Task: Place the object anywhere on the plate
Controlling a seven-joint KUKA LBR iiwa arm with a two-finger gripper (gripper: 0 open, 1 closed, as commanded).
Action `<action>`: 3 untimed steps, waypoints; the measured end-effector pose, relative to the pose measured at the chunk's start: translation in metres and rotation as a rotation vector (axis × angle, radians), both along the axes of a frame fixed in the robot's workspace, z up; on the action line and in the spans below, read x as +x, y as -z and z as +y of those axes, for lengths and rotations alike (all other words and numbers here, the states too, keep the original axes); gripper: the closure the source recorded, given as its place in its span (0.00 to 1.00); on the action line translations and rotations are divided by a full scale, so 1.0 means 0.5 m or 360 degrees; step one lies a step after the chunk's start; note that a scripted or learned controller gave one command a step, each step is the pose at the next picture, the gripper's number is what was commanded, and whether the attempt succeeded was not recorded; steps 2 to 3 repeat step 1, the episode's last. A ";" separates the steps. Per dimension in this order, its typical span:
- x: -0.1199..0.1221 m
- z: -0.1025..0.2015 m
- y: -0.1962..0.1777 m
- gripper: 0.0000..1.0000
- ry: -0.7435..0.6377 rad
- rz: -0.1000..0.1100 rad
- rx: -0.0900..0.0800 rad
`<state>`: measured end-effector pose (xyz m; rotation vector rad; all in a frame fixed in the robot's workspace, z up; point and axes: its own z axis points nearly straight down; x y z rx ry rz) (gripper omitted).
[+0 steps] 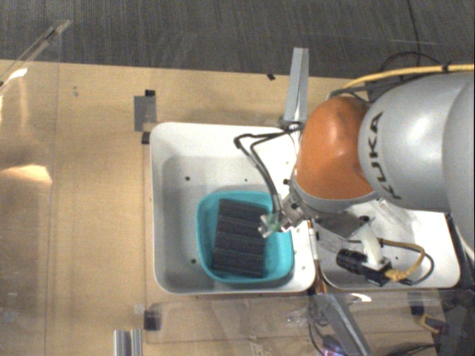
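A ridged black block (239,237) lay on the teal plate (280,256) in the left bin (169,199). The claw (269,224) hovered at its edge, grip unclear; placement looked nearly done.

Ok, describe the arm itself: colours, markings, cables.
The arm is a bulky silver-grey cylinder with dark "KUKA" lettering along its side. An orange domed band caps it above the wrist. A thin black cable loops from the wrist area down toward the gripper, which is small, metallic and pale. A yellow cable runs along the arm's upper edge.
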<state>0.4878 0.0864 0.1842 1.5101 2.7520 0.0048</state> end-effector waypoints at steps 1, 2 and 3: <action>0.000 0.000 0.000 0.00 0.0001 -0.0001 0.0000; 0.000 0.000 0.000 0.00 0.0001 -0.0001 0.0000; 0.000 0.000 0.000 0.00 0.0001 -0.0001 0.0000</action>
